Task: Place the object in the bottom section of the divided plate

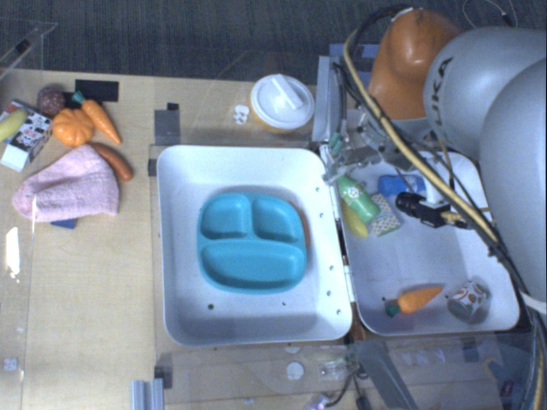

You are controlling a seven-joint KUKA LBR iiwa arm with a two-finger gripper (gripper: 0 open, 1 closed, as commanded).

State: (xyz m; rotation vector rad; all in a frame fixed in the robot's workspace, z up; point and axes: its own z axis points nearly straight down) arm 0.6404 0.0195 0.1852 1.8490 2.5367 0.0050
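Camera view: green-and-white toy bottle [355,197], probably the target, lying against right bin's [487,314] left wall, directly under gripper [352,159] poised to pick. Jaw opening impossible to judge behind cables. Blue divided plastic plate [253,240] waiting centred in left bin [179,306], bottom section bare.
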